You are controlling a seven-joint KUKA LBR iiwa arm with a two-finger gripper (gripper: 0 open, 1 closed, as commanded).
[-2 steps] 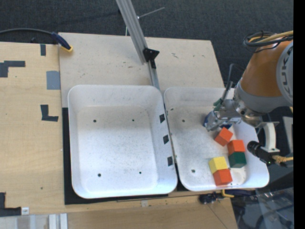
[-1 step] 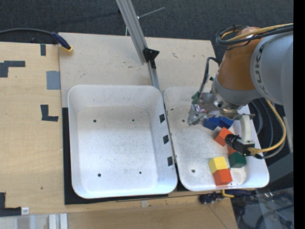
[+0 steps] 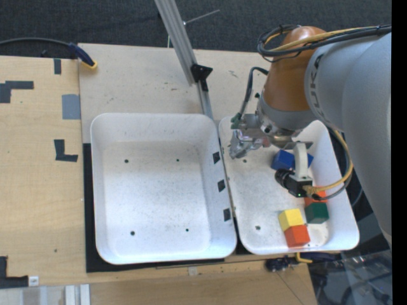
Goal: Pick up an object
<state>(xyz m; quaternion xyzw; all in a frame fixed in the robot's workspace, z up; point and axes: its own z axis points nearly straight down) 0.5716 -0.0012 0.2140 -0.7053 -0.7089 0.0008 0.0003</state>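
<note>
The right bin (image 3: 267, 237) holds several small blocks. A blue block (image 3: 284, 161) lies near its middle, just right of my gripper (image 3: 239, 146). A yellow block (image 3: 291, 219), an orange-red block (image 3: 297, 235) and a dark green block (image 3: 317, 213) cluster at the bin's near right corner. My gripper hangs low over the bin's far left part, close to the wall shared with the left bin. Nothing shows between its fingers. The grey arm with its orange band reaches in from the right and covers the bin's far right part.
The left bin (image 3: 108, 170) stands beside the right one. A slanted metal rail (image 3: 181, 40) runs down to the gap between the bins. A black cable part (image 3: 290, 183) hangs over the right bin near the blocks.
</note>
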